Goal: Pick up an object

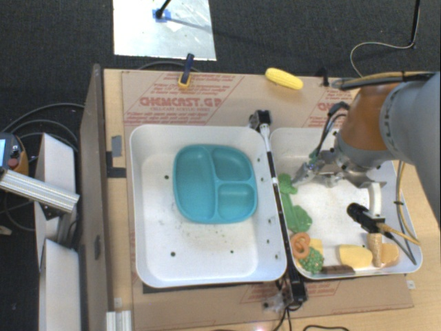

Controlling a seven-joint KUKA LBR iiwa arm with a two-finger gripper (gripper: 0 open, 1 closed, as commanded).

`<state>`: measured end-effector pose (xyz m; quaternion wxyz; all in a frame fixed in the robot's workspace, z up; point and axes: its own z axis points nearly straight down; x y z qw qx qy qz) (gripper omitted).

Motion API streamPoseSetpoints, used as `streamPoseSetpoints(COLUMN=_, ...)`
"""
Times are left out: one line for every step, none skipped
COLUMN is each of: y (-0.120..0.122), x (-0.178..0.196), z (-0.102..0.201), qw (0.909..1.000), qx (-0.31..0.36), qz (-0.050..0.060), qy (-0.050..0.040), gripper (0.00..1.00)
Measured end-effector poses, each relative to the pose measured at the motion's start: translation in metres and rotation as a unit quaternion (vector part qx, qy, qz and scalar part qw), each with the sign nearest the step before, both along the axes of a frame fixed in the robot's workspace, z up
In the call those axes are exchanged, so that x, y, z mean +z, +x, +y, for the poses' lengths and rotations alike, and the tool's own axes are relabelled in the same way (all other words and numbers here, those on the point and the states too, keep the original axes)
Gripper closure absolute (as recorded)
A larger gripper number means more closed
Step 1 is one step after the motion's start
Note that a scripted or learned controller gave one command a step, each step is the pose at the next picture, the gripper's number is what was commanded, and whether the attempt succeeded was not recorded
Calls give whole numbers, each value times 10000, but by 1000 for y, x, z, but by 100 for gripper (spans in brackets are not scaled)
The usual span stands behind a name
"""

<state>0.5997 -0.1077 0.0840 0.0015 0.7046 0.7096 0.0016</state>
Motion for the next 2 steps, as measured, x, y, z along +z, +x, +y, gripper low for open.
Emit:
streamPoseSetpoints(y=-2, x=107, z=122, qw=10000, qx=33, qz=-36, qy=9, gripper=0)
streamPoseSetpoints(y=-38, x=100, z=220, qw=10000, qx=34, qz=28, qy=18, gripper=0)
